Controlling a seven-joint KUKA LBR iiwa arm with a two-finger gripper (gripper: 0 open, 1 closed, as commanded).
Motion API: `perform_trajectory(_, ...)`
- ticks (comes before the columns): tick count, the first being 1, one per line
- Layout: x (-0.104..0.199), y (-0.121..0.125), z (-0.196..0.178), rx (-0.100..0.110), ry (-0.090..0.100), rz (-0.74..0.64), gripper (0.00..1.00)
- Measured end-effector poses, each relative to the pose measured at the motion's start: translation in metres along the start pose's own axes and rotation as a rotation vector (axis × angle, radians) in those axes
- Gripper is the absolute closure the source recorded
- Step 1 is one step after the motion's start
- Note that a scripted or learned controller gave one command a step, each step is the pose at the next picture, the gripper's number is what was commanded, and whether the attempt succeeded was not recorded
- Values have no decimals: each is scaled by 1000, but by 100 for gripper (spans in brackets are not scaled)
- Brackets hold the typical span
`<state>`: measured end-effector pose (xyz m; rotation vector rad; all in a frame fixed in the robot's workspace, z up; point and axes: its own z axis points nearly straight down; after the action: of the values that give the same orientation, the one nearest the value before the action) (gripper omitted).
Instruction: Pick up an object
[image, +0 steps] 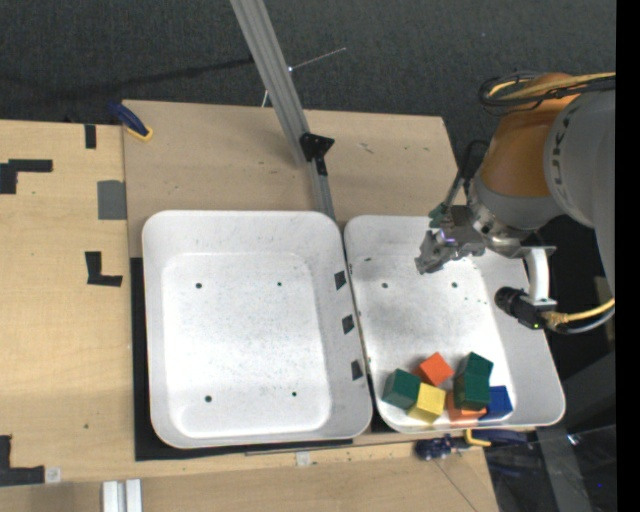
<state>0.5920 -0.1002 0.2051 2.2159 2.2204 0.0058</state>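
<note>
End effector (432, 258) hovers over upper part of right bin (400, 300). Cluster of blocks (450, 387) well below it, near bin's lower edge. Left bin (240, 240) well apart, leftward.

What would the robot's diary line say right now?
grey two-finger gripper: above right white bin, far end | small coloured blocks: near end, untouched

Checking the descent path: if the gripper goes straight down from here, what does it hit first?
Probably bare floor of the right bin. The gripper hangs over its upper part, while the blocks sit clustered at the near end, well off that line. Height is hard to judge from this view.
</note>
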Motion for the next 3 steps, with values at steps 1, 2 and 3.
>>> perform_trajectory(1, 0, 2, -52, 1, 0, 0, 100)
perform_trajectory(2, 50, 7, -55, 6, 2, -4, 100)
perform_trajectory(3, 107, 3, -57, 7, 2, -5, 100)
